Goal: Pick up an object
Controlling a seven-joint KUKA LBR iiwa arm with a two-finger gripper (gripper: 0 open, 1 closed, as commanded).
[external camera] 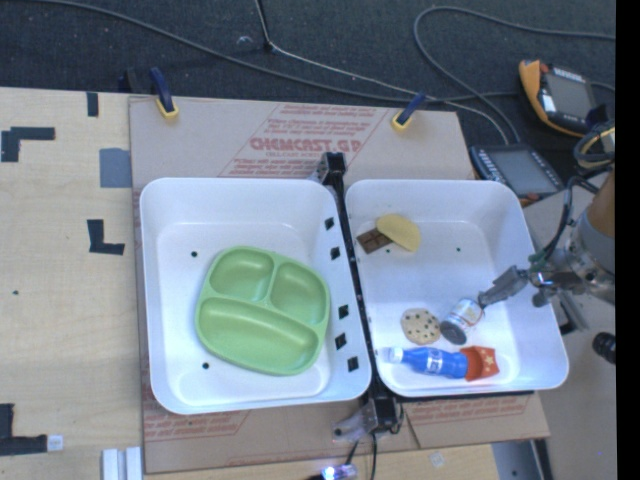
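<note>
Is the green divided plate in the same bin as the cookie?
No, the green divided plate lies in the left bin, while the cookie lies in the right bin.

The arm enters at about three o'clock of the frame, its wrist hanging low and angled toward nine o'clock, and the gripper (497, 292) reaches out from it as a slim grey finger slanting down toward eight o'clock, its tip low above the white floor below.
</note>
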